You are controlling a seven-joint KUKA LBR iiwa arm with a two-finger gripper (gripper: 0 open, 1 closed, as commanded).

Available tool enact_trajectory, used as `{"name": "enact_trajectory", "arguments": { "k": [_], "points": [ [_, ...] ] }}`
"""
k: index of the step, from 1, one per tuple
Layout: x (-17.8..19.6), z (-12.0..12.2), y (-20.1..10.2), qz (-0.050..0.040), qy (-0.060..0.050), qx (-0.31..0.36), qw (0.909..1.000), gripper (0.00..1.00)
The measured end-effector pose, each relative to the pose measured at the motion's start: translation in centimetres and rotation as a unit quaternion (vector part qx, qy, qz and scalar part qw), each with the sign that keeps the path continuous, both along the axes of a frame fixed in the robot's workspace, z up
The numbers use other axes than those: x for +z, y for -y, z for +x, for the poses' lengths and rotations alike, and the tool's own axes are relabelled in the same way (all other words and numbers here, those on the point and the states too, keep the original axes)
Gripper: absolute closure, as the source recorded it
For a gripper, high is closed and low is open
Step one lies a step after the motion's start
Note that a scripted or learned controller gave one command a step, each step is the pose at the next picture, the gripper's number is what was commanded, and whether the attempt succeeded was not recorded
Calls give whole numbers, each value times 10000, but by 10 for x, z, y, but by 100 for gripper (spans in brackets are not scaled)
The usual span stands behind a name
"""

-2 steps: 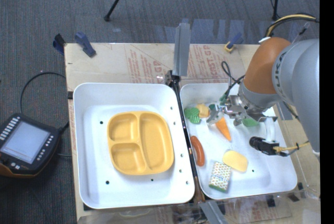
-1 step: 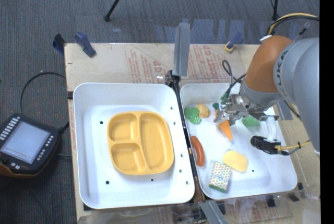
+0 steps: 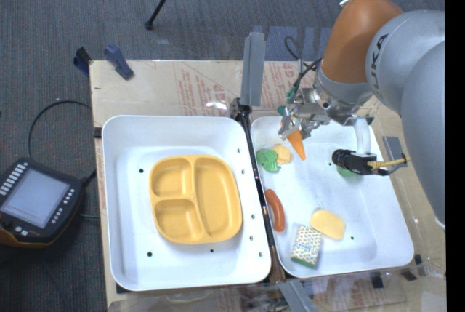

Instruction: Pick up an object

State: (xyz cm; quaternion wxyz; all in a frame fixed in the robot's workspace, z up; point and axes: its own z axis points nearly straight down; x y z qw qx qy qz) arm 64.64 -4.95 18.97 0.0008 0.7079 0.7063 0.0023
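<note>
An orange toy carrot (image 3: 296, 145) hangs point-down at the far left of the right bin (image 3: 378, 230), its thick end held between the fingers of my gripper (image 3: 294, 130). The gripper is shut on the carrot and comes down from the grey arm with the orange band at the upper right. Just below the carrot lie a green leafy toy (image 3: 267, 159) and a small pale yellow piece (image 3: 282, 153).
The right bin also holds a red sausage (image 3: 275, 209), a yellow oval piece (image 3: 328, 224), a small printed carton (image 3: 307, 245) and a green item (image 3: 346, 170). A yellow divided plate (image 3: 195, 199) lies in the left bin (image 3: 123, 158). A grey post (image 3: 253, 74) stands behind the bins.
</note>
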Motion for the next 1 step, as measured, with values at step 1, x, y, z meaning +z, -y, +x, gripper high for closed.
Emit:
{"name": "enact_trajectory", "arguments": {
  "k": [1],
  "points": [
    [16, -43, -33, -4, -48, -283, 9996, 100]
  ]
}}
